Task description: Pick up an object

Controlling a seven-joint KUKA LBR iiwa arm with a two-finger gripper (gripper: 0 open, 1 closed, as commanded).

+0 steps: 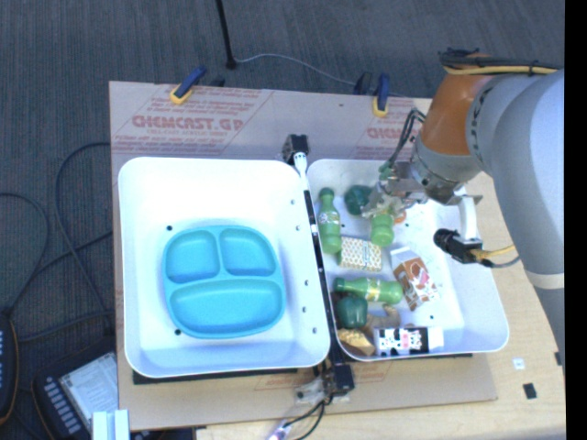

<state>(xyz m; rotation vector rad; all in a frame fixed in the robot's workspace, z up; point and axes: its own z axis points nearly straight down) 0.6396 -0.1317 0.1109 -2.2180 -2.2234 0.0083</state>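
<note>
My gripper (389, 200) hangs low over the back of the right bin (477, 310), below the orange band of the arm (454, 122). Just under it lies a small light green object (382, 231); whether they touch is unclear. A dark green lump (358, 197) sits to its left. Along the bin's left wall stands a green bottle (327, 220). Nearer the front are a checkered packet (360, 255), a green bottle on its side (370, 290), a red-brown packet (415, 278), a dark green vegetable (350, 312), a yellowish piece (358, 341) and a black-and-white box (404, 340).
The left bin (147, 337) holds a blue compartment plate (223, 278). A black clamp (295, 147) sits at the back between the bins, and a black-and-yellow fitting (461, 245) hangs off the arm over the right bin. Cables run on the floor at left.
</note>
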